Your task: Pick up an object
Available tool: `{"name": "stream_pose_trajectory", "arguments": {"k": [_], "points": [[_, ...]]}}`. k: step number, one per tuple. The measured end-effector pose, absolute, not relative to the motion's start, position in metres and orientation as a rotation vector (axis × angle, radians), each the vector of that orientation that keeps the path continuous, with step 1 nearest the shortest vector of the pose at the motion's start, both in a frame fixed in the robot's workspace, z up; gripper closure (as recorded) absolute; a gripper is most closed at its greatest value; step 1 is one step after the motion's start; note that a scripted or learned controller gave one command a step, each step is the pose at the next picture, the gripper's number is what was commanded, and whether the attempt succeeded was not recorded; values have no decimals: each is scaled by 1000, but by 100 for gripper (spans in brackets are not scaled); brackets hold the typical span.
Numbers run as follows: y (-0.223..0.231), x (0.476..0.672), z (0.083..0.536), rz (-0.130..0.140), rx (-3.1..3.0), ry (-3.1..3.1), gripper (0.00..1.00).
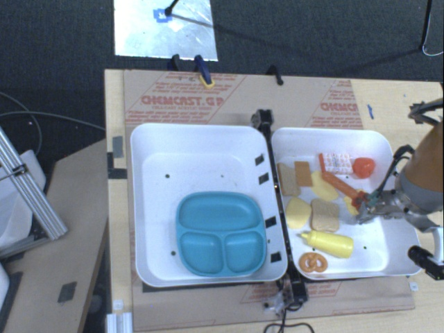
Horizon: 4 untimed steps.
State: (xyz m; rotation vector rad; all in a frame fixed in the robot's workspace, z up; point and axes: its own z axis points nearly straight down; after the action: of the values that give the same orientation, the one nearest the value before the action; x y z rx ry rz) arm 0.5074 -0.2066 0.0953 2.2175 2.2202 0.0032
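Reaching in from the right, our arm (pixel 423 179) has its gripper (pixel 365 208) low over the right bin (pixel 378 141), near that bin's right wall. We cannot tell from this slant what state the gripper is in, and nothing shows as held.

The task names no particular object, so any piece in the right bin will do. They lie crowded toward its left and middle: a red carrot-shaped stick (pixel 338 184) runs slantwise with its lower end just beside the gripper, which makes it, in our judgement, the likeliest target. A red tomato (pixel 363 166) sits near the far right corner, with a pink-and-white block (pixel 337 161) beside it. Two brown crackers (pixel 295 177) lie against the left wall, pale yellow pieces (pixel 298 212) below them, and a slice of bread (pixel 325 216) at the middle. A yellow bottle (pixel 329 242) lies on its side near the front edge, and a pretzel (pixel 312 261) rests in the front left corner.

Such crowding is what stands in our way: the stick touches or overlaps the yellow pieces and lies close to the bread, so a closing grip could nudge neighbours or catch two things at once.

In the left bin (pixel 201 137) a blue divided plate (pixel 221 232) sits toward the front edge, well apart from the work. Both bins rest on a cardboard sheet (pixel 180 97) atop the bench.
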Motion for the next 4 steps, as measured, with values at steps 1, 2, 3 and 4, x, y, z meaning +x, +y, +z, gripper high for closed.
{"name": "stream_pose_trajectory", "arguments": {"k": [1,2,3,4], "points": [[-171,487,84,1,2216,2226,100],[-209,528,136,4,2210,2219,100],[-166,541,106,2,2214,2229,100],[-168,541,118,3,2214,2225,100]]}}
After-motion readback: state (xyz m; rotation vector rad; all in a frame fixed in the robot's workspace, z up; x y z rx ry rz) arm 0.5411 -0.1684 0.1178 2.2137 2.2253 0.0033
